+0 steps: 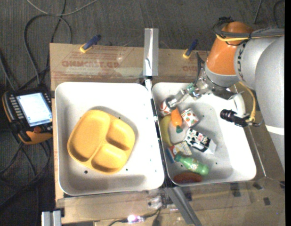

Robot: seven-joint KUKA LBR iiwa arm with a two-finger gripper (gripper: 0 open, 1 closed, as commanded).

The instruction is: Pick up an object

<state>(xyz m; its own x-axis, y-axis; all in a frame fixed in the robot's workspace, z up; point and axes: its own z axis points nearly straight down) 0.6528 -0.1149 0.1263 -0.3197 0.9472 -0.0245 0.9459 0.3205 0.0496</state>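
The gripper (pixel 176 99) hung low over the far left corner of the right bin (pixel 230 166), and whether its fingers were apart or together could not be told from the slanted view. Nothing showed between them.

The pickable things lay crowded along that bin's left wall: a small red-and-white ball (pixel 165 109) just beside the gripper, an orange carrot-like toy (pixel 176 120), a yellow banana-shaped piece (pixel 166 130), a small white printed carton (pixel 189 117), a black-and-white packet (pixel 198 141), a green bottle (pixel 192 164) lying flat, and a dark red item (pixel 187 178) near the front wall. All looked light. The carton and packet would likely crush or slip; the bottle, stiff and rounded, might roll unless taken across its middle.

The right half of that bin was bare, giving room to approach, while the wall crowded the left side. The left bin (pixel 70 98) held a yellow divided tray (pixel 102 141).
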